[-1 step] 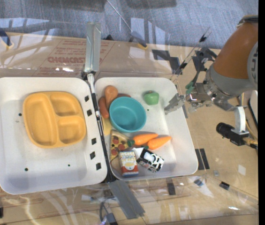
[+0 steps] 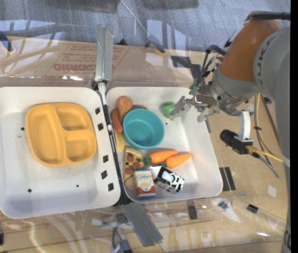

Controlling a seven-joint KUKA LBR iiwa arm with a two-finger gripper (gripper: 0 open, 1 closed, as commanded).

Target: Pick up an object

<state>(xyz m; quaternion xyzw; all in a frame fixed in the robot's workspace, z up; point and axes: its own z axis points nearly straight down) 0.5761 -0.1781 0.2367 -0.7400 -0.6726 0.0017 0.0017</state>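
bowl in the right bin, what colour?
Teal: the round bowl is one plain colour with no pattern, clearest in the camera view, in the right white bin.

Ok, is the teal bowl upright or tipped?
Upright. The teal bowl sits in the right bin with its round opening facing up and the inside showing.

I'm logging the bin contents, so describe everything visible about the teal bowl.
The teal bowl is round, smooth and plastic-looking, standing upright with its opening up and nothing visible inside. It sits in the right bin, near its left wall. A brownish sausage-like piece lies against its left rim, and an orange carrot lies just below it.
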